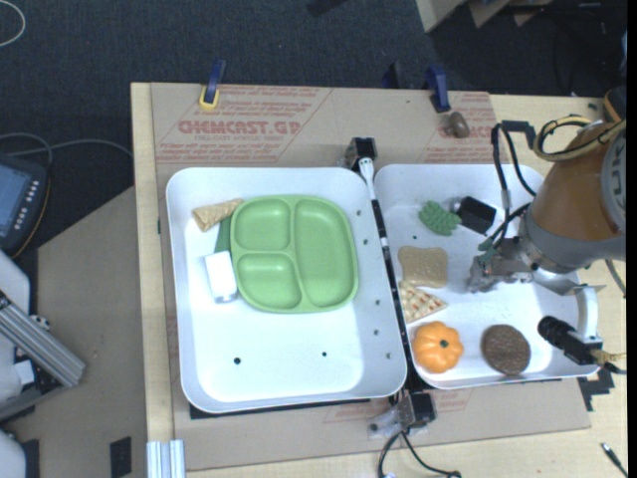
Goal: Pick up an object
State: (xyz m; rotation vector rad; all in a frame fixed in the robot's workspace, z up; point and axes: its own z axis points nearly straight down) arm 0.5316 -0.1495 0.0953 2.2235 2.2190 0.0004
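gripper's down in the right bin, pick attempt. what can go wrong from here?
1. The gripper sits over bare bin floor between the toast slice and the brown cookie; closing here likely grabs nothing.
2. The toast slice, waffle piece and orange pumpkin lie packed close together, so a sideways move could shove one into another.
3. Black cables hang over the right bin near the green toy and may snag.
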